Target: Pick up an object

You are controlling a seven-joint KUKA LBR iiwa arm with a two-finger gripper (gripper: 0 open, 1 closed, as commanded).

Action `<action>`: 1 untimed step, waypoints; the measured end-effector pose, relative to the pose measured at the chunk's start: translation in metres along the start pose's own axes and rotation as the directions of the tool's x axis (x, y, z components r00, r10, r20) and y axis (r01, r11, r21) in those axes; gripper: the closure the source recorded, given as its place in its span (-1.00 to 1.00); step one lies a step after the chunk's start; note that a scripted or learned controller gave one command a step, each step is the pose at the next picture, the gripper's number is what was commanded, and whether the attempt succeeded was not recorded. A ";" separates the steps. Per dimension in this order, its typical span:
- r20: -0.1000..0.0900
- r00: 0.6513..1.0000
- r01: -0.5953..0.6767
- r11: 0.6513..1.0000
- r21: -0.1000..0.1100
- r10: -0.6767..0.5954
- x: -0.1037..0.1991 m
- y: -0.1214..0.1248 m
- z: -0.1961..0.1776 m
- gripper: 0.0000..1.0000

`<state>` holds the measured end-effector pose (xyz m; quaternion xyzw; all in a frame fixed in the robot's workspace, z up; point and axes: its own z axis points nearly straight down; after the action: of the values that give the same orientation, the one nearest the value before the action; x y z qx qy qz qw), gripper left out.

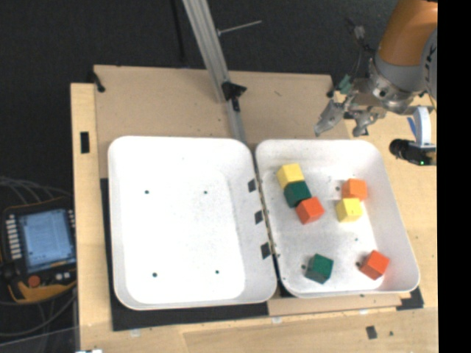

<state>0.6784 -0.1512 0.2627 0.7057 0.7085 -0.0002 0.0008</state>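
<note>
Several small cubes lie in the right bin point(390, 197). A yellow cube point(291, 173), a green cube point(297, 192) and an orange cube point(310, 209) touch in a row near the bin's left wall. Another orange cube point(355, 189) and a yellow cube point(349, 209) sit together at centre right. A green cube point(319, 268) and an orange cube point(374, 264) lie apart near the front. My gripper point(341, 129) hangs over the bin's back edge, open, with nothing between its fingers.
The left bin point(176, 219) stands beside the right one, joined by black clips. A slanted metal pole point(210, 46) rises behind the bins. A handheld screen point(44, 241) sits at the far left, off the bench.
</note>
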 end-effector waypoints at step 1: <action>0.003 1.000 0.001 1.000 0.001 -0.001 -0.001 0.000 0.000 -1.00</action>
<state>0.6782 -0.1522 0.2630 0.7055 0.7087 -0.0015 0.0015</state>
